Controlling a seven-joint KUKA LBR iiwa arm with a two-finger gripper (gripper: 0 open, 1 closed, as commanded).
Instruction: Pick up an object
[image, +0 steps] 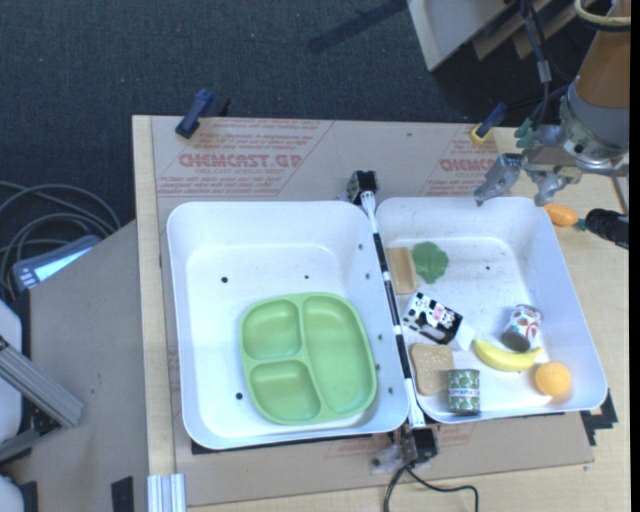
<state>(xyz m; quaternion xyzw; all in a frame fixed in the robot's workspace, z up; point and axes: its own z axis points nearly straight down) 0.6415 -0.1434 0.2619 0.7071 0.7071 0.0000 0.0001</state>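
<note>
Gripper (528, 182), fingers spread and holding nothing, hovers over the right bin's (578, 300) far rim. Candidate objects lie below: banana (505, 355), orange ball (552, 380), green lump (431, 261). A sound pick probably means centring over an isolated piece, then descending vertically. Bench board (250, 150) reads "CHEMCAST GP".

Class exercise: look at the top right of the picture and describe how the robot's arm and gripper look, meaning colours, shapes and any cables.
The arm shows an orange band above a grey wrist ring. Below it sits a grey metal gripper with two thin fingers. Dark cables run down beside it.
</note>
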